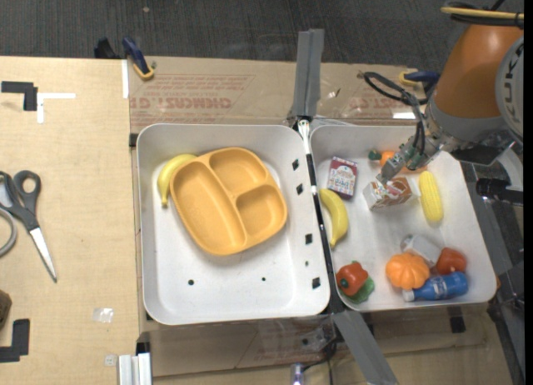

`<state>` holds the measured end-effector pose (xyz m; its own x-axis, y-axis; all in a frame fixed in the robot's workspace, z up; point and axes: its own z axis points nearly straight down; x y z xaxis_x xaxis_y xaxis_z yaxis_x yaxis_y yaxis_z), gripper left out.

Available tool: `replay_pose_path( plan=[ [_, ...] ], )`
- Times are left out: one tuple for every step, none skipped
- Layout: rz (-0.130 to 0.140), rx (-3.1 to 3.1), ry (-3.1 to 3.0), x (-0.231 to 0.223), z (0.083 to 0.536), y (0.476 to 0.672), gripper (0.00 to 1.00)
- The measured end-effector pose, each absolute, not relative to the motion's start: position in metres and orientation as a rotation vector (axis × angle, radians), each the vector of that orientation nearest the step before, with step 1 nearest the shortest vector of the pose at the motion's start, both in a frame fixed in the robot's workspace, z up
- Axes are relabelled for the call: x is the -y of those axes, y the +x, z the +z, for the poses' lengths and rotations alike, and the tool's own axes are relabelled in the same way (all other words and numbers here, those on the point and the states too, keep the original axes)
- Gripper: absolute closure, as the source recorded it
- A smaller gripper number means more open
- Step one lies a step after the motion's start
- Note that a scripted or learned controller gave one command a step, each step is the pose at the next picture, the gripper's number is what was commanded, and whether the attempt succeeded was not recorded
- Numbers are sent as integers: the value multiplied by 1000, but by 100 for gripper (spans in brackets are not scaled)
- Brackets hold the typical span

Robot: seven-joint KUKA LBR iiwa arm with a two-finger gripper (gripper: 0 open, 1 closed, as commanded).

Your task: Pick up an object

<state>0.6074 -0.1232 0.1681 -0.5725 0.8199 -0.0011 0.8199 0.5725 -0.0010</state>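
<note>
My gripper (400, 165) hangs over the far middle of the right bin (475, 208), reaching in from the upper right. Its tip is right above a clear-wrapped brown and white item (391, 194), and contact cannot be made out. A yellow corn cob (430, 197) lies just right of that item. A red and white packet (341, 177) lies to its left. A banana (335, 216) rests along the bin's left wall. A small orange piece (386, 157) sits beside the gripper.
Near the right bin's front lie a red pepper (352, 279), an orange pumpkin (406, 271), a blue bottle (440, 287), a red item (450, 260) and a white piece (421, 247). The left bin (250, 292) holds an orange divided plate (226, 200) over a second banana (169, 175). Scissors (32, 217) lie on the bench at left.
</note>
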Motion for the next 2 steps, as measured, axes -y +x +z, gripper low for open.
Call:
replay_pose_path(
  plan=[
    [-1, -2743, 1527, 68, 239, 625, 100],
    [-3, -2672, 1655, 139, 153, 524, 100]
  ],
)
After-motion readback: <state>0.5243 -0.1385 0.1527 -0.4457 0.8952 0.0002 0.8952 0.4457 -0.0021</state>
